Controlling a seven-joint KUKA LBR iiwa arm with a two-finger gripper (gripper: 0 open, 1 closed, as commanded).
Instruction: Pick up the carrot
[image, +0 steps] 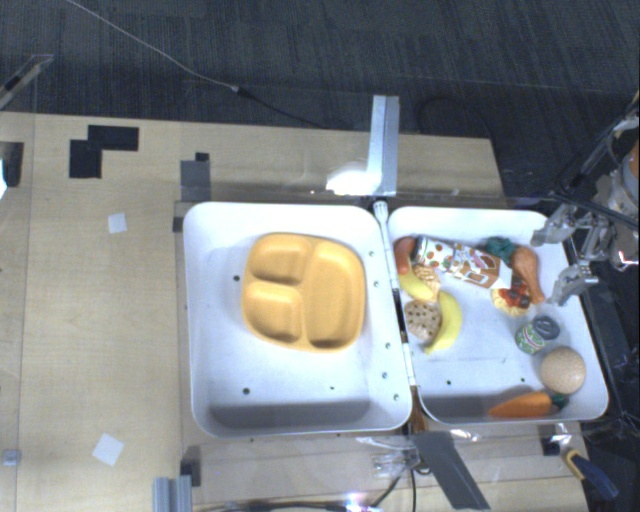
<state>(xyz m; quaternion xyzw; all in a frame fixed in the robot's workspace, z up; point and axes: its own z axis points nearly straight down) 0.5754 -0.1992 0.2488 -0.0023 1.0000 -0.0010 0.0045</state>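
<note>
Carrot (522, 405) lying left-right along right bin's (470, 360) near wall. Gripper (573, 258) over far-right rim, well apart from it, fingers spread, holding nothing.

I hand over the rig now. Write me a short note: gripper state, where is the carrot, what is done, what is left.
Gripper: open, holding nothing, over the right edge of the right bin.
Carrot: lying at the near wall of the right bin, below the brown ball.
Done: nothing yet, carrot not grasped.
Left: move to the carrot, close on it, lift.
</note>
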